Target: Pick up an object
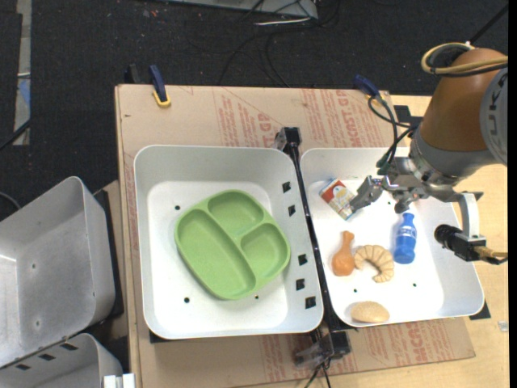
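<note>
Two bins [153, 217]: left holds a green tray [233, 242], right five small items (claw [386, 194] state unclear).

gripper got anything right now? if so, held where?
Cannot be told. The gripper hovers in the right bin beside the red and white carton, above the blue bottle; nothing shows between its fingers.

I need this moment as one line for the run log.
gripper: over right bin, nothing held | nearest: carton | bottle, croissant: lying in bin | tray: left bin
</note>
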